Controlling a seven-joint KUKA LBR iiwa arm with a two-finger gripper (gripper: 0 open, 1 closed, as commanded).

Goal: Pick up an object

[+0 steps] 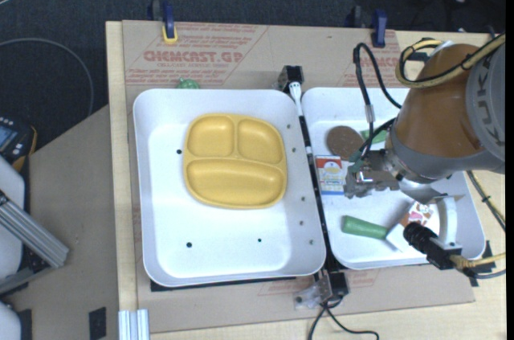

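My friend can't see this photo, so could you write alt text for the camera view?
A grey and orange robot arm reaches over the right white bin, which holds a green stick, a brown disc and a small carton. The left bin holds a yellow divided plate.

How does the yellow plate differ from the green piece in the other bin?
The yellow plate is large, wide and split into three compartments; the green piece is small, narrow and rod-like. The plate lies in the left bin, with nothing else on the bin floor around it; the green piece lies in the right bin among other items, near the arm. Both rest flat on a white bin floor.
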